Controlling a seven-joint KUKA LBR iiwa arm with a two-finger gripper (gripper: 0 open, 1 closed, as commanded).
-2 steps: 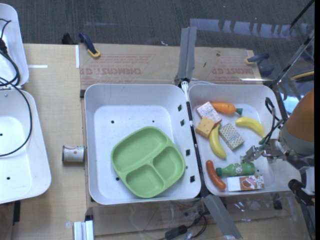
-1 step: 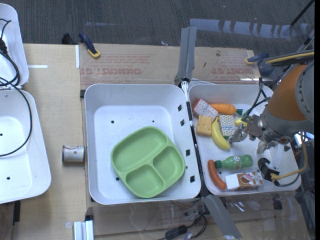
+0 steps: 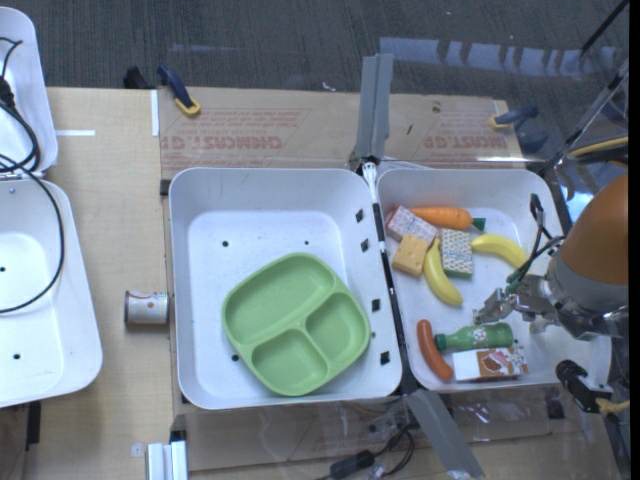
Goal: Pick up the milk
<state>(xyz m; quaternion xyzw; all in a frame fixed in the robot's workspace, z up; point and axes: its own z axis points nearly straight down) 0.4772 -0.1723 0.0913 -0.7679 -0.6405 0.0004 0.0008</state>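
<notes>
One fixed camera above my bench (image 3: 100, 168), looking down at a slant, set well back. Left bin (image 3: 190, 268) and right bin (image 3: 520, 183) both framed; my arm (image 3: 600, 248) enters from right.

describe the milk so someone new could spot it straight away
Look in the right-hand shallow white bin, at its near edge. The small white and brown milk carton lies flat there, just below the green bottle and right of the red sausage. It is the only boxy printed carton among them.
</notes>
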